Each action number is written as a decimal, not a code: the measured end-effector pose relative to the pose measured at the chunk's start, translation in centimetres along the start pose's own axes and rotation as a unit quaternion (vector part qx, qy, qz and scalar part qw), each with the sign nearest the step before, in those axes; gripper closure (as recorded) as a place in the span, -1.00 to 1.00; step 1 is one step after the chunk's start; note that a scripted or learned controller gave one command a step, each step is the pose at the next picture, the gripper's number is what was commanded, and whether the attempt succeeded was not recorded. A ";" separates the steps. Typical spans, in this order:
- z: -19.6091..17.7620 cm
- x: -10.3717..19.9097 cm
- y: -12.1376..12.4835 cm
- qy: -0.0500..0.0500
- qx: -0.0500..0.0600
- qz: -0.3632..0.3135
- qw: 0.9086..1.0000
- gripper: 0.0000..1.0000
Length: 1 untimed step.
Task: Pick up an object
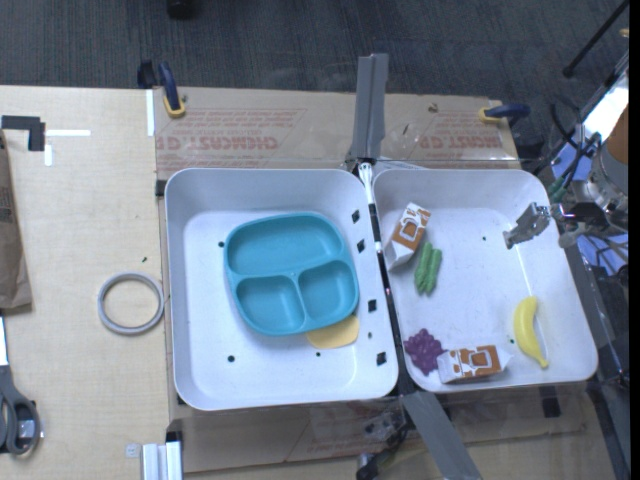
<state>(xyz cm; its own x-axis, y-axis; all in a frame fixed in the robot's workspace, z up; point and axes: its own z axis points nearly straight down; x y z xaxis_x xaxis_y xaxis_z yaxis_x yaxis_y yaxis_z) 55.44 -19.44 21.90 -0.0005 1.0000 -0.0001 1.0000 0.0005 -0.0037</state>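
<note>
Overhead, gripper (527, 225) positioned above the right bin (480, 200) (finger state cannot be told), banana (529, 331) lain below it, untouched, carton (407, 234) well apart.

Bare floor mid right bin (560, 268), between green pods (428, 268) and banana (529, 331).

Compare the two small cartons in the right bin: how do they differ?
The upper carton stands tilted near the divider, beside the green pea pods; the lower carton lies flat near the front rim, beside the purple grapes. The upper one looks narrower from here, the lower one longer. Both are white with orange print.
</note>
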 end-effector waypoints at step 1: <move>7.2 -2.8 -7.7 0.000 0.000 -0.013 1.000 -1.00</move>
<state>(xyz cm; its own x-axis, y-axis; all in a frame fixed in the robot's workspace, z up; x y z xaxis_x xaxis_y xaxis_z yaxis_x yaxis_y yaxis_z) 47.70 -22.22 14.69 -0.0257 0.9997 0.0009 0.9997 0.0257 -0.0032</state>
